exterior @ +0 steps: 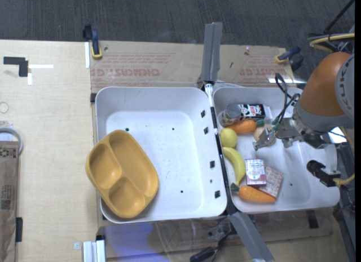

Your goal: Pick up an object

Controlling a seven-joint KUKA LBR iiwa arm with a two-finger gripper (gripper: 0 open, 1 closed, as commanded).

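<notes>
The right bin [299, 196] holds several objects. An orange carrot [243, 126] lies near its back left, beside a black and white carton [251, 110] and a round can [232, 112]. A yellow lemon [228, 137] and a banana [236, 164] lie along the left wall. A small pink carton [255, 172] rests on a pink packet [275, 180], with a second carrot [256, 194] in front of them. My gripper [263, 137] hangs low over the middle of this bin, just right of the upper carrot and above the pink carton.
The left bin [169, 120] holds a yellow divided plate [121, 173] at its front left. A grey divider post [211, 52] stands between the bins at the back. The arm's orange band [324, 86] and cables sit over the right bin's right side.
</notes>
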